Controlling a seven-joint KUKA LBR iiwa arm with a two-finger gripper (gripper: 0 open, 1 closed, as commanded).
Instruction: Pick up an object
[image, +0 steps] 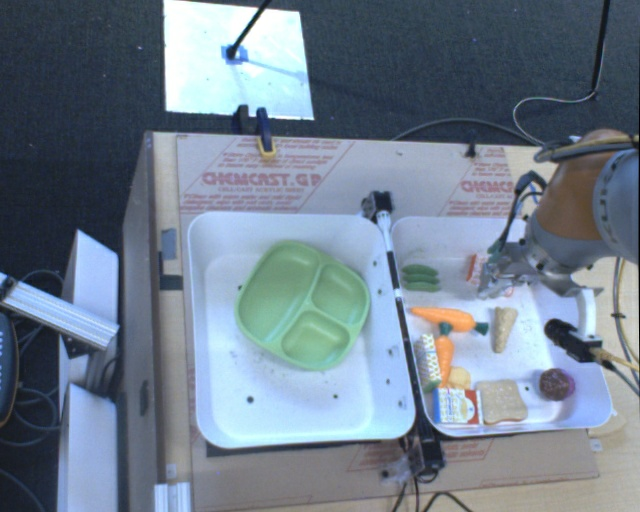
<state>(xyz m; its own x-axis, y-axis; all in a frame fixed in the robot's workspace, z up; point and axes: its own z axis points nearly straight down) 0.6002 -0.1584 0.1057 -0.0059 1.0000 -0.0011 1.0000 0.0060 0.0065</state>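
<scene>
The green plate sits in the left bin; toy food — a carrot, a bread slice — crowds the right bin. The tool hovers above its far side, grip unreadable — crowding risks a glancing miss.

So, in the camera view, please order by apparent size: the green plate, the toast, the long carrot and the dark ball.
1. green plate
2. long carrot and toast: look alike, so not ranked
3. dark ball

Green plate, orange carrot, white bins.
</scene>
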